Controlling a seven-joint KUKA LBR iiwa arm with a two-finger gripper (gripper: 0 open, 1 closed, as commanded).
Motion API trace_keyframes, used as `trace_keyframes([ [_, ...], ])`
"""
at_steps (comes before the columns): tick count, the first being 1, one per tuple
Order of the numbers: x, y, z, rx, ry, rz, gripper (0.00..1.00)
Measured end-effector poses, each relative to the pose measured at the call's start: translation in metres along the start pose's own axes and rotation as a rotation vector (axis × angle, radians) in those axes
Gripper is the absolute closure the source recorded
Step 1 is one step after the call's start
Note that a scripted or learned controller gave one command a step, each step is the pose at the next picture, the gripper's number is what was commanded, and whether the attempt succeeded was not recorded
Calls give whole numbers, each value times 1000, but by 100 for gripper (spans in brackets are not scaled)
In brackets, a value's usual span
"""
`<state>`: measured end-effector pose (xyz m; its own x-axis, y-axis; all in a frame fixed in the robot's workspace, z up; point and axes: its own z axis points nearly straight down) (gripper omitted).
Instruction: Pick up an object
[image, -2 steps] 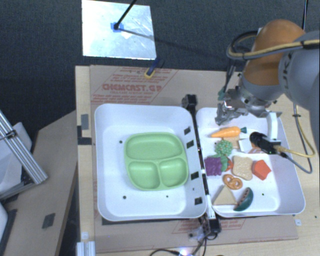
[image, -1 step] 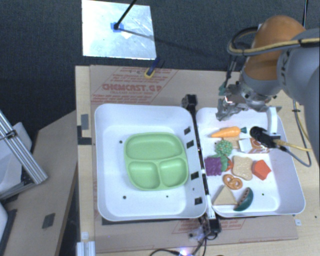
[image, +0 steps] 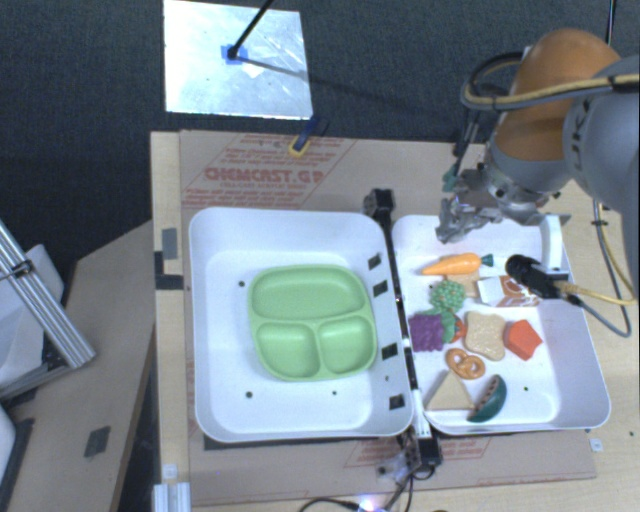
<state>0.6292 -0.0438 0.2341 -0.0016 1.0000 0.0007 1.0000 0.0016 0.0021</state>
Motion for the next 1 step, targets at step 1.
trace_keyframes([
  [1,5,-4,20,1,-1,-2,100],
])
